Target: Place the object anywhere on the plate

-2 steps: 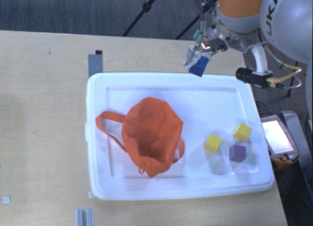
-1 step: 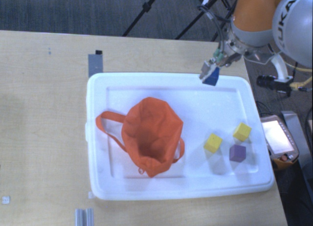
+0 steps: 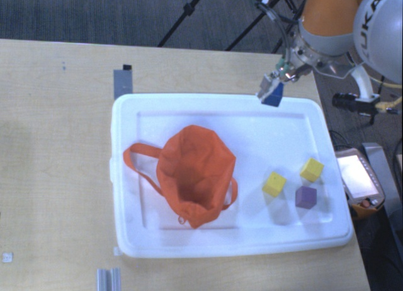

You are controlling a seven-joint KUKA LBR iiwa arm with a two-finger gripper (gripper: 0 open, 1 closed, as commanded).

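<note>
My gripper (image 3: 271,92) hangs over the far rim of the white bin (image 3: 189,99), toward its right end. A small blue block (image 3: 273,99) sits at its tips, pinched between the grey fingers and raised above the bin's edge. Inside the bin, an orange cloth bag (image 3: 192,173) lies crumpled left of centre, with one handle looped out to the left. Two yellow cubes (image 3: 274,184) (image 3: 312,170) and a purple cube (image 3: 306,197) rest on the bin floor at the right, well in front of the gripper.
The arm's orange band and grey wrist (image 3: 340,12) come in from the upper right. A tripod and cables stand behind the bench. The wooden benchtop (image 3: 56,157) stretches to the left, with a small grey bracket (image 3: 123,82) by the bin's far left corner.
</note>
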